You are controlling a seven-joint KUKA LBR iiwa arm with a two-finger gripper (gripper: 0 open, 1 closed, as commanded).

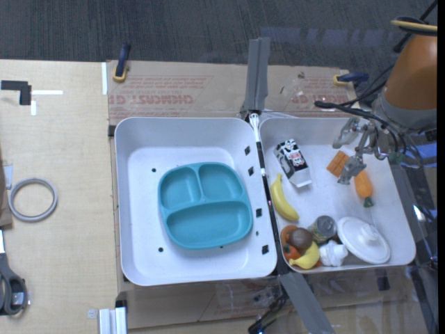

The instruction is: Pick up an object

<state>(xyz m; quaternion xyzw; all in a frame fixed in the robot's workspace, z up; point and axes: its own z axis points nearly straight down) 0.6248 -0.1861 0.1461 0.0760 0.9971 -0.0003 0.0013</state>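
Observation:
My gripper (345, 158) hangs over the back right part of the right bin (400, 186), its two grey fingers spread open with nothing held between them. Just below it lie a small orange block (337, 162) and an orange carrot (363, 184). Farther left in the same bin are a black-and-white carton (292, 162) and a yellow banana (281, 199). Along the front of this bin sit a white lid (365, 239), a grey can (325, 226), a brown fruit (300, 238), a yellow piece (310, 257) and a small white object (334, 254).
The left bin (132, 186) holds a blue divided plate (205, 205). A grey divider (256, 75) runs back from between the bins. On the wooden bench at the left lie a tape roll (31, 198) and scissors (10, 291).

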